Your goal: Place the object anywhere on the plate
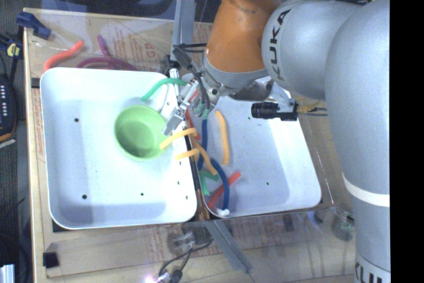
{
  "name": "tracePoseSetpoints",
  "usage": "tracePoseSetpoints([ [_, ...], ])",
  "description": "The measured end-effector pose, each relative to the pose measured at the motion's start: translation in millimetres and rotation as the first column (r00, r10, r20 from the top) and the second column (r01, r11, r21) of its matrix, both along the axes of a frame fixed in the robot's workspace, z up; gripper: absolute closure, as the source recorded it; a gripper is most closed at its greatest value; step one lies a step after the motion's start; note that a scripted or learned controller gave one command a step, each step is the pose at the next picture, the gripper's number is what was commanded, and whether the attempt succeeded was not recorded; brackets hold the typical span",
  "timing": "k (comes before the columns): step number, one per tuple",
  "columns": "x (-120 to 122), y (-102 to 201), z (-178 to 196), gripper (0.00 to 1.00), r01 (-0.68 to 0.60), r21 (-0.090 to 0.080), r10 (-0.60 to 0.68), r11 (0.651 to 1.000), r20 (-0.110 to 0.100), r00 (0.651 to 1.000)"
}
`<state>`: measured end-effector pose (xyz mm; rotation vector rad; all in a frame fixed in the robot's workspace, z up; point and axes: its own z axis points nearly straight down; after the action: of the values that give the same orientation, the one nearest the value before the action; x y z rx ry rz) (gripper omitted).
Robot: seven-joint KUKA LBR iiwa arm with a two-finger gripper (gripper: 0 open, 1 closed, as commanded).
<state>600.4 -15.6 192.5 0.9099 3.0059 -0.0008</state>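
A round green plate (pixel 139 132) lies in the left white bin (pixel 79 162), towards its right side. My gripper (pixel 179 109) hangs just off the plate's upper right rim, over the seam between the two bins. A thin green curved strip (pixel 156 87) arcs from the gripper's base towards the plate's top edge. A yellow strip (pixel 177 136) pokes out below the gripper and touches the plate's right rim. Whether anything sits in the gripper is hidden by the wrist and cables.
Several flexible strips lie along the left side of the right bin (pixel 285 169): an orange one (pixel 224 137), a blue one (pixel 222 190), a red one (pixel 232 178). Loose red and purple pieces (pixel 99 56) rest on the bench behind the left bin.
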Motion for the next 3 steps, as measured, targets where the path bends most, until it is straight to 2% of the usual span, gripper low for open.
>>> tracePoseSetpoints([
  [3,0.0,0.0,0.0,0.00,0.000,0.000,0.000,1.000,0.000,1.000],
])
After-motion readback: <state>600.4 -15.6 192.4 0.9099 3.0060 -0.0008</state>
